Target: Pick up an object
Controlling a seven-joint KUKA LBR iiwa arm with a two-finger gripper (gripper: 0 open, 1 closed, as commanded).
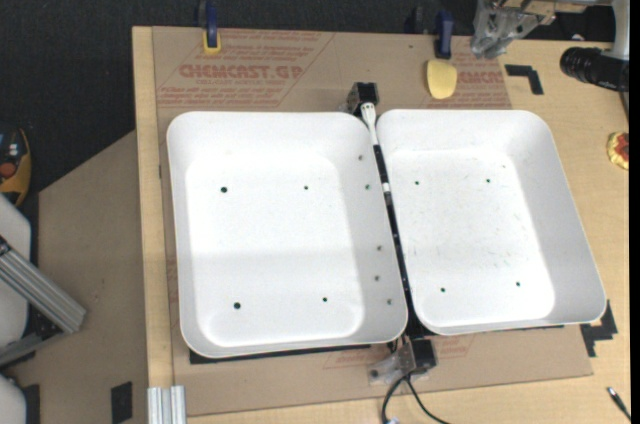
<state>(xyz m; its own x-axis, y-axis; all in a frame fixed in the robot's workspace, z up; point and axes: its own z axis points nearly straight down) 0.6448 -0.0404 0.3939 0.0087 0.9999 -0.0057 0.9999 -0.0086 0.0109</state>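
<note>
A small pale yellow rounded object (440, 78) lies on the brown board just behind the right white bin (560, 212), outside both bins. The left white bin (190, 212) sits beside it, the two meeting along a black strip (385, 202). My gripper (494, 36) hangs at the top right, above the board's back edge, a little up and to the right of the yellow object and apart from it. I see nothing held in it.
Two blue clamps (209, 22) (444, 32) grip the board's back edge. A small yellow-and-red thing (619, 148) lies at the right edge. A metal rail (40, 287) slants at the lower left. Cables and a connector (405, 362) sit at the front.
</note>
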